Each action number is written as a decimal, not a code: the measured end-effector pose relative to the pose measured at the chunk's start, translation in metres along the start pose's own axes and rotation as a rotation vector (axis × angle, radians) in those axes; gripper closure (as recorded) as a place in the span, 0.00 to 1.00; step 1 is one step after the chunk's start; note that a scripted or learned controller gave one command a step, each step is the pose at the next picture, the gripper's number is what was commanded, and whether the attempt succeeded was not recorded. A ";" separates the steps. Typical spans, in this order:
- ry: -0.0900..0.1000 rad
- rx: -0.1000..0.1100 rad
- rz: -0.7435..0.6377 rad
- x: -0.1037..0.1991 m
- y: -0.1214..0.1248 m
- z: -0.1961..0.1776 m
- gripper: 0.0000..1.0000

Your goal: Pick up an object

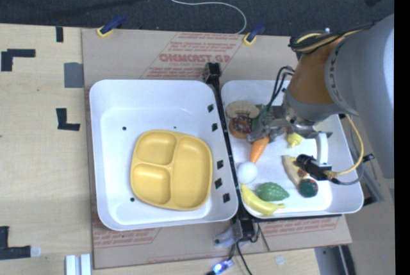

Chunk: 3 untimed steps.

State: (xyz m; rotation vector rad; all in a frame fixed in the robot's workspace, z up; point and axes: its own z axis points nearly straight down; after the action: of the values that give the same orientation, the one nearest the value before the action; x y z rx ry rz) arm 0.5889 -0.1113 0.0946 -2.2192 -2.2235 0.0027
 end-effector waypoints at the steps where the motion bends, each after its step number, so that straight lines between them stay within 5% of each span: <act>1: 0.001 -0.002 0.001 0.002 0.000 -0.042 1.00; 3: 0.000 -0.005 0.000 -0.003 0.003 -0.133 1.00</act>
State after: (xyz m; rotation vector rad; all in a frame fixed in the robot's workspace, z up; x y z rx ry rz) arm 0.5918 -0.1145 0.2273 -2.2220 -2.2254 -0.0035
